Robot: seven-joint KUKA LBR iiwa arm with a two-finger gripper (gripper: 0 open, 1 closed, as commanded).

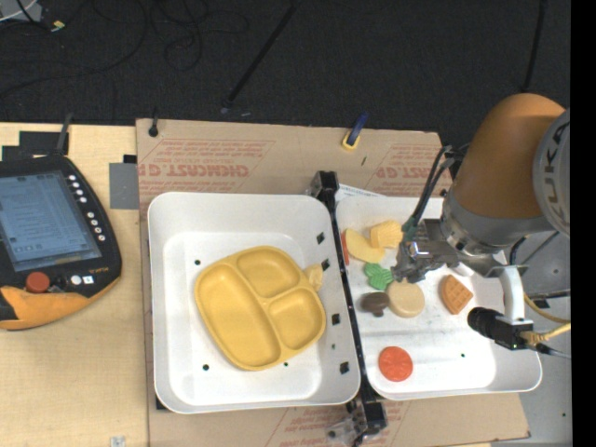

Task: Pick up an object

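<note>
While the pincer (pixel 407 266) hovers low in the right bin (pixel 484 372), its grip state unclear, a pale round disc (pixel 407 300) lies just below it. Judging by looks, the disc is light, stiff and smooth; squeezing across its rim seems safest.

Pale wooden bench top (pixel 65 380) is sitting under a brown printed cardboard sheet (pixel 279 161). Black floor (pixel 279 35) with loose dark cables (pixel 158 17) is running behind. Black-and-orange handheld control tablet (pixel 51 240) is lying left.
</note>
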